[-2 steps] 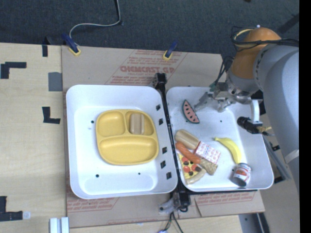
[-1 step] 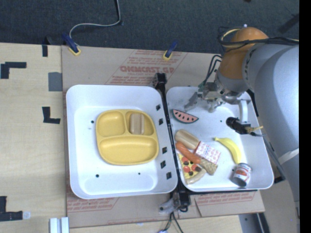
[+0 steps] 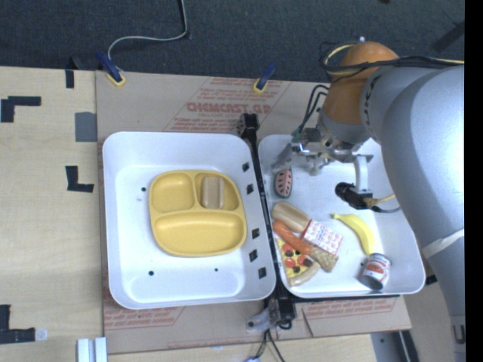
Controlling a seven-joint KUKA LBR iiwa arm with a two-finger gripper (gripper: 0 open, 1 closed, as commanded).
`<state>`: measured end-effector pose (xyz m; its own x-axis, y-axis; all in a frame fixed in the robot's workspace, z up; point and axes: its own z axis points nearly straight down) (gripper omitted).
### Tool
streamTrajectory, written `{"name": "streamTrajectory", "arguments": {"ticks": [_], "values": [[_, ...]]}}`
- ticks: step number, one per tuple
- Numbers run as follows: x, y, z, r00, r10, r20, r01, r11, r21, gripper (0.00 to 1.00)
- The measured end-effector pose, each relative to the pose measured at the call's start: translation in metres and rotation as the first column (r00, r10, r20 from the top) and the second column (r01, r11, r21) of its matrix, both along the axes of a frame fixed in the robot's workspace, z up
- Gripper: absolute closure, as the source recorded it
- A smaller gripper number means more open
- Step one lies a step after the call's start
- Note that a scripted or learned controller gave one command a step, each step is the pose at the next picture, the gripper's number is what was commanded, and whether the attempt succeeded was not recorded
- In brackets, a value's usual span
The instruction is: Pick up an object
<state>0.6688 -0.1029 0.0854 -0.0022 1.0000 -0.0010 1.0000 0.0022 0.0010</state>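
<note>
My gripper hangs over the far left part of the right bin. Just below it, apart from it, lies a small watermelon slice by the bin's left wall. Further toward the front lie a hot dog in a bun, a red-and-white checked packet, a pizza slice, a banana and a small can. I see nothing held in the gripper.
The left bin holds a yellow divided plate with a brown piece in its far right compartment. The bulky grey arm covers the right bin's right side. A black divider separates the bins.
</note>
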Motion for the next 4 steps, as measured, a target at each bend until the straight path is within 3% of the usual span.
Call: {"name": "streamTrajectory", "arguments": {"ticks": [1,2,4], "values": [[0.000,0.000,0.010,1.000,0.002,0.000,-0.002,1.000,-0.001,1.00],[0.000,0.000,0.010,1.000,0.002,-0.001,-0.002,1.000,-0.002,0.00],[-0.001,0.007,0.000,1.000,-0.001,-0.002,0.001,1.000,-0.001,0.00]]}}
